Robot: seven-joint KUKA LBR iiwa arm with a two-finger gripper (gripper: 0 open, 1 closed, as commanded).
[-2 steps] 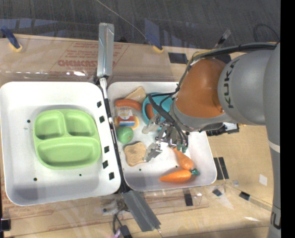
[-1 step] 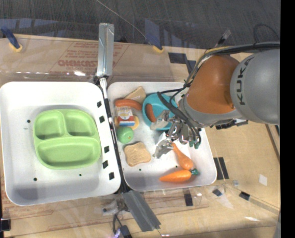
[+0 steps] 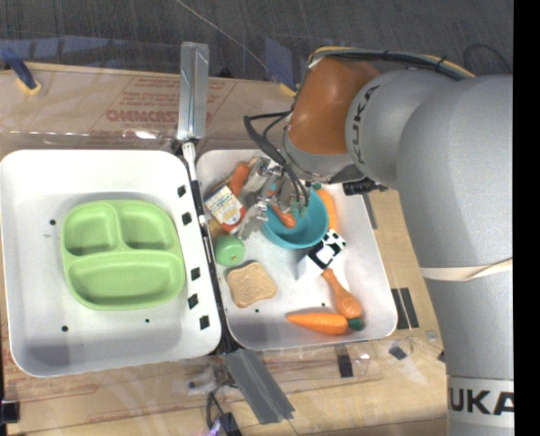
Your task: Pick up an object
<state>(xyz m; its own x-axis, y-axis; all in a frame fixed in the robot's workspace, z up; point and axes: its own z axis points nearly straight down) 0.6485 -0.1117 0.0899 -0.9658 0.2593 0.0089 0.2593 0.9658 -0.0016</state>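
My gripper (image 3: 275, 203) hangs low in the right bin (image 3: 369, 271), at the left rim of a teal bowl (image 3: 301, 230). A small orange piece (image 3: 287, 217) lies at the bowl's rim right under the gripper; whether it is held is unclear. Left of the gripper are a small printed packet (image 3: 222, 205) and an orange carrot-like piece (image 3: 240, 177). Below them lie a green round toy (image 3: 230, 251) and a slice of toast (image 3: 251, 285). Two carrots (image 3: 319, 321) (image 3: 340, 296) rest near the bin's front right.
The left bin (image 3: 24, 243) holds a green divided plate (image 3: 122, 252). A black-and-white tag (image 3: 325, 251) lies beside the bowl. The grey arm (image 3: 433, 153) covers the right bin's far right corner. A metal clamp (image 3: 193, 89) stands between the bins at the back.
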